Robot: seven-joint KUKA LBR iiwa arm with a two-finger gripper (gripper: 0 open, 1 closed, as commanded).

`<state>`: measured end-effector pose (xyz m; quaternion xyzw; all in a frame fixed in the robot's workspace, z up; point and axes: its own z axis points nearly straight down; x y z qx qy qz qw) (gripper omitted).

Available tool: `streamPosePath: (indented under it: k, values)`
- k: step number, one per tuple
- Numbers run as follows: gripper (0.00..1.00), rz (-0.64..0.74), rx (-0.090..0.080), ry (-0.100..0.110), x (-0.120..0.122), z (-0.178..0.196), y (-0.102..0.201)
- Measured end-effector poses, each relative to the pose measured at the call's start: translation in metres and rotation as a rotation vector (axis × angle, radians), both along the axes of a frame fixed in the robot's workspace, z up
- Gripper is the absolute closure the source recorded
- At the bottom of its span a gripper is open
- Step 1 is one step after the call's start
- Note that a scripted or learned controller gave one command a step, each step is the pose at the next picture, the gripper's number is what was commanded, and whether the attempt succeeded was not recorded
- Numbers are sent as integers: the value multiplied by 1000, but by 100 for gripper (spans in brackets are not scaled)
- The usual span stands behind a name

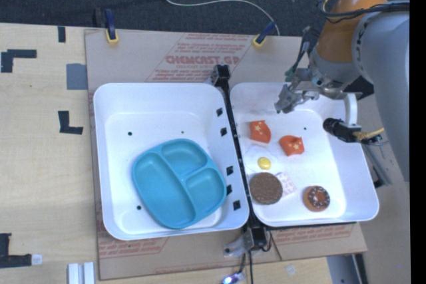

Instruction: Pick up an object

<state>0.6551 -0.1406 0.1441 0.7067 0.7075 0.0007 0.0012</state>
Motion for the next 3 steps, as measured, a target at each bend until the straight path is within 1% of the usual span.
streamPosePath:
  k: [1,2,3]
  values:
    - [100,1,-1,-3,8,62,-1]
    - [100,1,0,-2,9,111,0]
    - [100,4,2,4,-20,116,50]
